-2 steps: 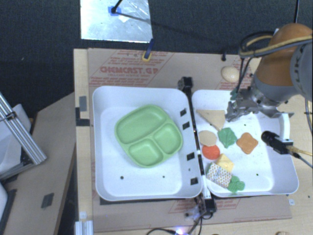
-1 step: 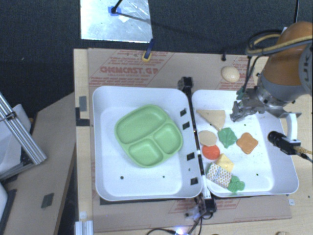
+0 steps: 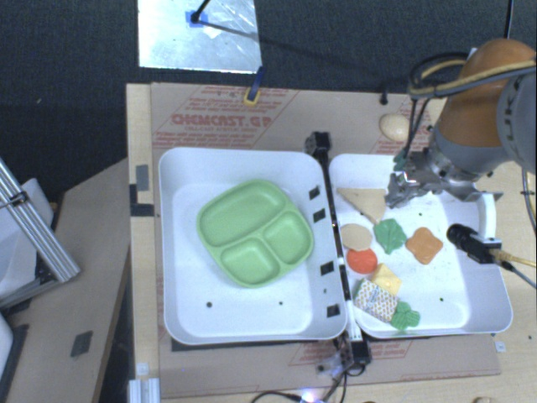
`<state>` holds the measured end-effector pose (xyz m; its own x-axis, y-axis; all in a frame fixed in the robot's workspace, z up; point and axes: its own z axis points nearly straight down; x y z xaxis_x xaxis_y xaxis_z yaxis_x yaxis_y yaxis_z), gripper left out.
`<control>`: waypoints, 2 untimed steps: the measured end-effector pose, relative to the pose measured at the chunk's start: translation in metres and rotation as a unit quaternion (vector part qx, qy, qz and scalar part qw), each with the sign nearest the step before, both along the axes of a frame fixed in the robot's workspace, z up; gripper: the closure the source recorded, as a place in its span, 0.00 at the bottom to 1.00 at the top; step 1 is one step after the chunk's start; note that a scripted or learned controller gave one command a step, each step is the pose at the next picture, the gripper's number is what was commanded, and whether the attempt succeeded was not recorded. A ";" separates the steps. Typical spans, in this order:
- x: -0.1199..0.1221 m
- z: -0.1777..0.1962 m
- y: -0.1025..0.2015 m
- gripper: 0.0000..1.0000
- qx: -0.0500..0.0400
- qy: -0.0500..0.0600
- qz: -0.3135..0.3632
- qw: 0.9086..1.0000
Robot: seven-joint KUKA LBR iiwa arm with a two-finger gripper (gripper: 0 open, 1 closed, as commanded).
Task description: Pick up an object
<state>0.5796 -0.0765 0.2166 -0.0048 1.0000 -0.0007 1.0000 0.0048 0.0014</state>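
Bench view, L to R. Foil-like silver sheet (image 3: 200, 22) lies at top left on dark floor, w/ a small blue bit on it. Below it, brown board (image 3: 220, 114) w/ red lettering carries both bins.

Left bin (image 3: 180, 225): holds one green divided plate (image 3: 255, 232), three compartments, sitting roughly mid-bin, turned at a slant so its long axis runs lower-left to upper-right.

Black clips run down the seam btwn the bins.

Right bin (image 3: 482, 296): crowded on its left half. Tan wedge (image 3: 363, 201) near the top-left, long axis roughly left-right, tip pointing left toward the seam, wide end toward the gripper. Under it a beige round piece (image 3: 357, 236), then an orange-red round piece (image 3: 362, 260) touching it from below. Green leafy piece (image 3: 390, 234) just right of those. Orange lumpy piece (image 3: 424, 245) beside that, further right. Lower down, yellow block (image 3: 387, 277) rests against a patterned packet (image 3: 377, 300), and a small green piece (image 3: 406, 316) is at the packet's right end.

Gripper (image 3: 399, 193) is low over the upper part of the right bin, right at the wedge's wide end; can't tell from here if fingers are wide or closed, nor if anything's in them. Grey arm w/ orange band (image 3: 484, 99) comes in from the right. Pale egg-like object (image 3: 393, 126) is on the board beyond the bin, behind the arm.
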 end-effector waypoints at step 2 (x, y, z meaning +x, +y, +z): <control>0.007 0.011 -0.013 1.00 0.000 -0.001 -0.002 1.000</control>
